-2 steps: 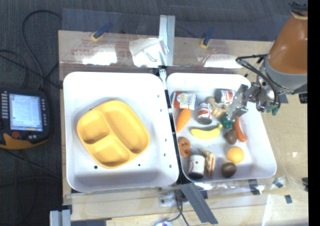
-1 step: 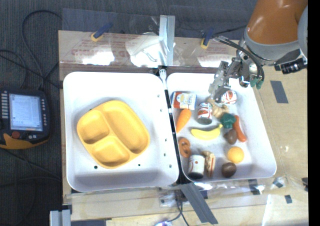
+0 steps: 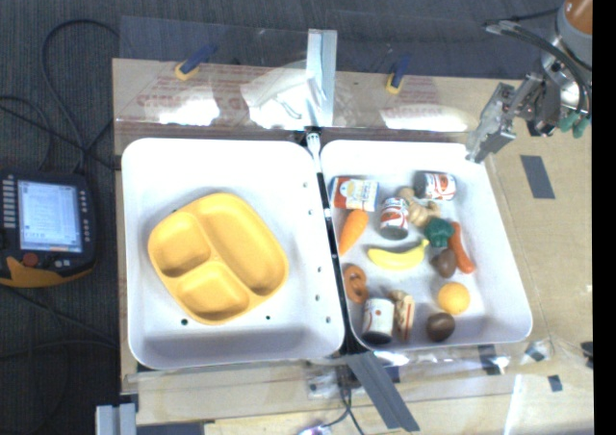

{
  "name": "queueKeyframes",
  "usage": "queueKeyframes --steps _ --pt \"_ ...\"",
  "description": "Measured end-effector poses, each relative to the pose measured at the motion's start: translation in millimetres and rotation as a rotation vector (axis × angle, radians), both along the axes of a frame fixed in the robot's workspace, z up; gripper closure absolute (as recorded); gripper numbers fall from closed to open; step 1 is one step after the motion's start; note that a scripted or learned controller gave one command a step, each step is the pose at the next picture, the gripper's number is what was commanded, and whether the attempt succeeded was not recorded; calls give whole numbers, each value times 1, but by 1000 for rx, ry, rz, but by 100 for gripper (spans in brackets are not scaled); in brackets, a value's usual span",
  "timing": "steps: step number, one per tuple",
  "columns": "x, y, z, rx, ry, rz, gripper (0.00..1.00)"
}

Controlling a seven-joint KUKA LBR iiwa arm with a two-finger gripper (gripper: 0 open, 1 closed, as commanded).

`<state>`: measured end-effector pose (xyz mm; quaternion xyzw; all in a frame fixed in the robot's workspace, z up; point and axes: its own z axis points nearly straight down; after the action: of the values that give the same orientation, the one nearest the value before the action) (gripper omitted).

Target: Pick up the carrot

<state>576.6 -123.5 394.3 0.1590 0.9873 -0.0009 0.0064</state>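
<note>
The carrot (image 3: 352, 230) is a short orange cone lying against the left wall of the right bin (image 3: 507, 250), just below a red and white carton (image 3: 355, 193). My gripper (image 3: 489, 132) hangs above the bench past that bin's far right corner, well away from the carrot. Its fingers (image 3: 500, 105) point down and to the left, spread apart with nothing between them.
Around the carrot lie a banana (image 3: 397, 255), two small cans (image 3: 394, 216), a pretzel (image 3: 355, 282), an orange (image 3: 452, 299), a green toy (image 3: 439, 232) and other play food. The left bin (image 3: 144, 173) holds a yellow divided plate (image 3: 216, 256). A pendant (image 3: 46, 224) lies at far left.
</note>
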Motion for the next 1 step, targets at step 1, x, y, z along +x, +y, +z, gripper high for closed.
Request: queueKeyframes --steps 1 --pt "32 -79 30 -1 7 45 100"
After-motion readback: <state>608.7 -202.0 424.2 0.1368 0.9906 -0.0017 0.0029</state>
